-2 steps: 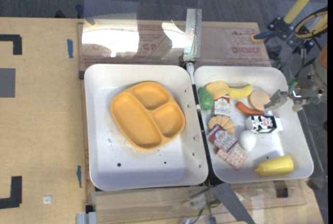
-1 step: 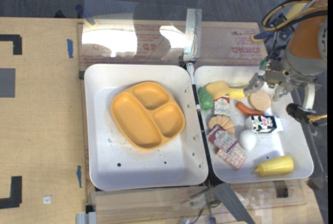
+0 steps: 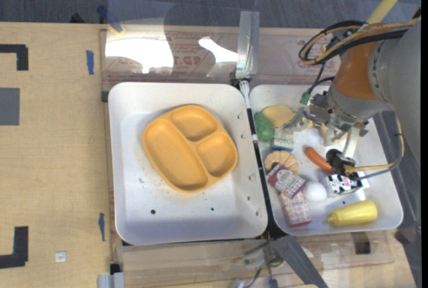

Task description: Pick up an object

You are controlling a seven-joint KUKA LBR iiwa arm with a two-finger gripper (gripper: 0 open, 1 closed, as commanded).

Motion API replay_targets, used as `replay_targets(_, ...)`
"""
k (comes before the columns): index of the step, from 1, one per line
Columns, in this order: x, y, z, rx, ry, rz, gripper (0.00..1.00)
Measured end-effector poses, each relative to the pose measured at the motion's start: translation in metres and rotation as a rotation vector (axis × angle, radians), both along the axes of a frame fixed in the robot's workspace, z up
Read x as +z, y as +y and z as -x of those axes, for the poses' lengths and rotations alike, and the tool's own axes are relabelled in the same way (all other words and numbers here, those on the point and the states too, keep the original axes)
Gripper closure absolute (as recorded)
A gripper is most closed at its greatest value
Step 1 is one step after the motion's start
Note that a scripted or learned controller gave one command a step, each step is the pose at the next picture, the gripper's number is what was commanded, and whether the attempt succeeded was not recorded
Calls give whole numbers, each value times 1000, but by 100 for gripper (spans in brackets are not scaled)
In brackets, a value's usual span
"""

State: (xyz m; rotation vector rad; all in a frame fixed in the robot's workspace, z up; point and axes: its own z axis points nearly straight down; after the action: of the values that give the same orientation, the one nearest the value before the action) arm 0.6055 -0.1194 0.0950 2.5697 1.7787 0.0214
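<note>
The grey arm [image 3: 391, 69] reached in from the right, its orange band [image 3: 354, 76] sitting above the wrist, and its gripper [image 3: 334, 136] hung over the far part of the right bin [image 3: 391, 213]. Whether the gripper was released or clenched could not be told from this angle; nothing was plainly seen between its tips.

The right bin was crowded. An orange carrot-like piece [image 3: 319, 158] lay just near of the gripper, almost under it. A black-and-white patterned item [image 3: 346, 182] lay just nearer again, with a yellow lemon-shaped object [image 3: 353, 213] at the near right corner. A small white ball [image 3: 314, 192] sat between the patterned item and a red-and-white packet [image 3: 292, 194], which lay along the bin's left side. A tan cookie-like piece [image 3: 281, 160] touched the packet's far end. Farther back, a green object [image 3: 264, 127] sat against the left wall beside a pale yellow piece [image 3: 279, 113], both left of the gripper. Yellow and black cables [image 3: 328, 39] looped above the wrist.

The left bin [image 3: 127, 213] held an orange divided plate [image 3: 190, 148], three compartments facing up, lying near its middle and well apart from the gripper.
</note>
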Motion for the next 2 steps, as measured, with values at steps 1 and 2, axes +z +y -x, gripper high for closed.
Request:
replay_targets(1, -11, -29, -56, -23, 51, -11, 0)
replay_targets(2, -8, -31, 39, 89, 18, -4, 0)
